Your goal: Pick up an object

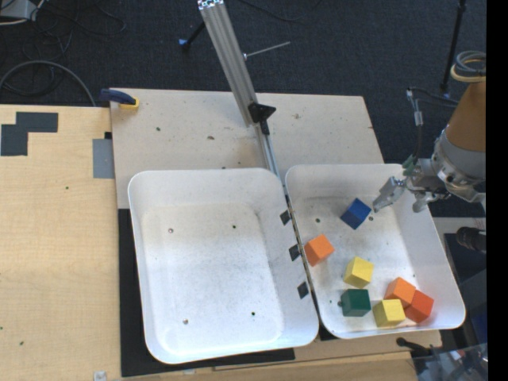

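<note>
Glossy white plastic bins (206, 336), matt wooden bench (55, 236)

The arm (468, 133) is cut off by the right edge. The gripper (403, 194) looks small and blurred, its finger state unclear.

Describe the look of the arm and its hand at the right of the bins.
The arm shows an orange band above a grey, rounded wrist section. The hand is grey metal with two slim fingers, and a thin dark cable or rod rises beside the wrist.
</note>
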